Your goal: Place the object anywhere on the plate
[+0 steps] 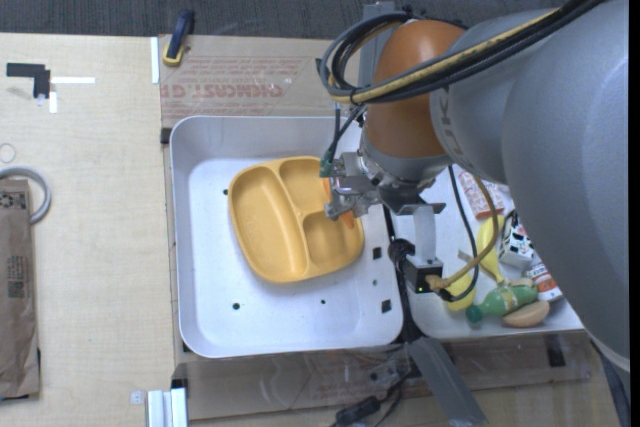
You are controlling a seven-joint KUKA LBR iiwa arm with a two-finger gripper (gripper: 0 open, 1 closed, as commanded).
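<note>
Within the left white bin [200,245], a yellow plate [295,218] with three compartments is lying flat, its long axis running from upper left toward lower right — the large single compartment facing the bin's left wall, the two smaller compartments facing the arm's side. Over the plate's right edge the gripper [345,190] is hanging beneath the arm's orange band [410,90]; how far its fingers are parted, and whether anything is sitting between them, cannot be told from this slanted view.

Across the divider, the right white bin [470,323] is holding several small things near its front edge. A yellow banana [478,260] is lying with its long axis running steeply, upper end toward the back of the bin, lower end curving toward the front left. Just beside it a green object [495,302] and a tan, rounded object [524,314] are resting close together — both well apart from the plate. Black cables [350,55] are looping around the wrist.
</note>
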